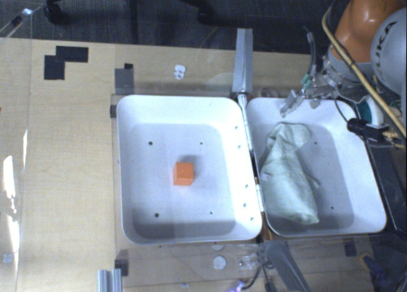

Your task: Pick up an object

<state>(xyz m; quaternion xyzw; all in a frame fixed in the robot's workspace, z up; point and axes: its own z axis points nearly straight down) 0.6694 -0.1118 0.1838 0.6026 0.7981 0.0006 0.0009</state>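
Observation:
A small orange cube (184, 173) lies near the middle of the left bin (137, 119). A crumpled pale green cloth (289, 173) lies along the left side of the right bin (353, 157). My gripper (299, 101) hangs over the far edge of the right bin, just beyond the cloth's top end and apart from it. Nothing shows between its tips. The arm's orange band (359, 20) sits at the upper right.
A grey metal post (243, 62) rises at the back between the two bins. Black cables (369, 128) trail along the right bin's right side. The wooden bench (57, 176) stretches to the left, with black markers (63, 60) at its far corner.

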